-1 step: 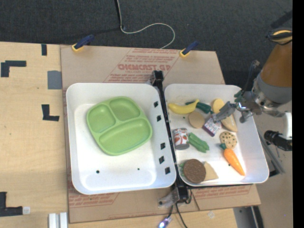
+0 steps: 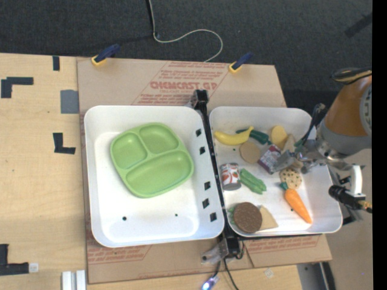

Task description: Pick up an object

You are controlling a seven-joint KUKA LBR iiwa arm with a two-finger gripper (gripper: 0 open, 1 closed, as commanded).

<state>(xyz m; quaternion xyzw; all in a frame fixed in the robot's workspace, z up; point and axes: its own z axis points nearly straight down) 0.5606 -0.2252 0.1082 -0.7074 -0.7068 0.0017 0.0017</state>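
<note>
Nearest the camera, at the front edge of the right bin point(image 2: 314, 229), a dark round chocolate cookie point(image 2: 246, 217) lies on a tan slice of bread point(image 2: 268, 220), partly overlapping it. Just behind and to the right, an orange carrot point(image 2: 297, 205) lies at a slant with its green top pointing up toward a small speckled cookie point(image 2: 291, 177), the two nearly touching. Left of those, a red and white can point(image 2: 230, 176) lies beside the bin's left wall, with a green pepper point(image 2: 253, 181) just to its right. Mid-bin, a small purple and silver packet point(image 2: 270, 158) sits next to a flat tan disc point(image 2: 248, 152). Toward the far wall: a yellow banana point(image 2: 232, 137), a dark green piece point(image 2: 259, 136) just right of it, and a pale yellow lemon-like item point(image 2: 279, 134). The left bin point(image 2: 97, 180) holds a light green divided plate point(image 2: 152, 159) with three compartments, lying flat in the bin's far half, nothing on it. The gripper point(image 2: 298, 157) reaches in over the right bin's right rim, low among the packet, the speckled cookie and the lemon-like item; its tip is cluttered and blurred, so whether the jaws are apart or together: cannot tell. No item is seen lifted. Both bins rest on brown cardboard point(image 2: 175, 83) on the counter point(image 2: 36, 162), with a thin white cable point(image 2: 181, 38) beyond.
</note>
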